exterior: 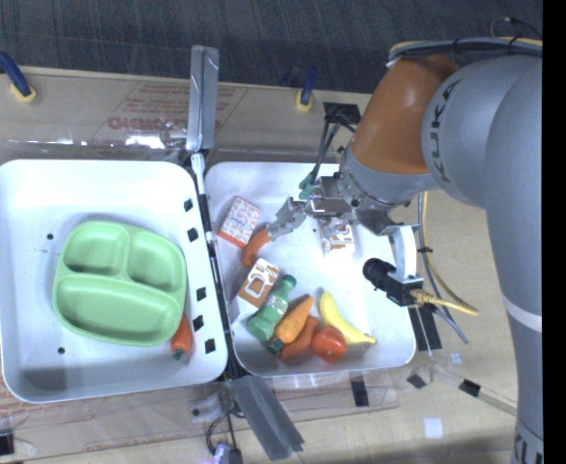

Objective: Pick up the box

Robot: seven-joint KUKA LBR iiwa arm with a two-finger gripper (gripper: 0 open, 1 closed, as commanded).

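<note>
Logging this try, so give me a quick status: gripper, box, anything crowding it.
Gripper over right bin, fingers unclear. Box flat near the divider, not held. Second small box among carrot, banana, tomato.

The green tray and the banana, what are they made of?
The green tray looks like moulded plastic: one even colour, smooth rounded compartments, a soft sheen. The banana seems a plastic toy too, uniformly bright yellow and glossy, though the view leaves that open.

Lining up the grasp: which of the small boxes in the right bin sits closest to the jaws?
The white box, right under the gripper; the other two boxes lie further left.
</note>
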